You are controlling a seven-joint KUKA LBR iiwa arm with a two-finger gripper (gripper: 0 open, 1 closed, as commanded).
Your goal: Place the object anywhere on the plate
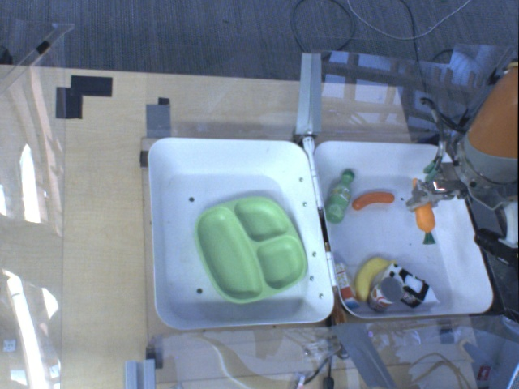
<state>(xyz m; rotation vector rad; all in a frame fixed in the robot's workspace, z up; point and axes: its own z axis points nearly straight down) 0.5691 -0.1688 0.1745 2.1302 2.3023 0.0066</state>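
A green divided plate (pixel 247 248) lies in the left white bin (pixel 174 177), with nothing on it. In the right bin (pixel 478 286) an orange carrot (pixel 425 218) with a green tip lies near the right wall. My gripper (pixel 427 191) is directly over the carrot's upper end, touching or nearly touching it. Its metal parts hide the point where they meet. The arm's grey wrist and orange band (pixel 496 128) come in from the right.
The right bin also holds a green bottle (pixel 339 195), a red-orange sausage (pixel 373 200), a banana (pixel 370 275), a small printed pack (pixel 401 288) and a small bottle (pixel 344 282) by the divider. The metal rail (pixel 318 209) separates the bins.
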